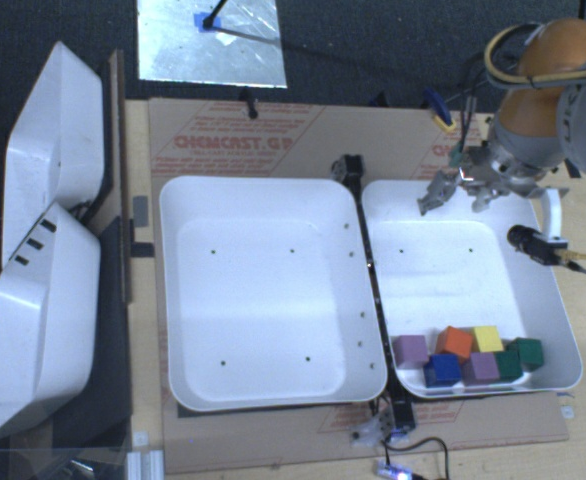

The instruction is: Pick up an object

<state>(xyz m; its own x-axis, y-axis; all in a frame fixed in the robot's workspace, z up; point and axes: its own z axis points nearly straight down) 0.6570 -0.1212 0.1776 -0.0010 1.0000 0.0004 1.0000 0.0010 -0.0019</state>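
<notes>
Coloured blocks (456, 342) huddle in the near end of the right bin (443, 278); the gripper (455, 202) hangs over its far edge, jaws apart and empty

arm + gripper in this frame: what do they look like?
The arm is grey and rounded, with a bulbous orange band above the wrist. A yellow cable loops around that band, and thin dark cables run alongside it. The gripper is dull grey metal with two short fingers. No markings are legible.
</notes>
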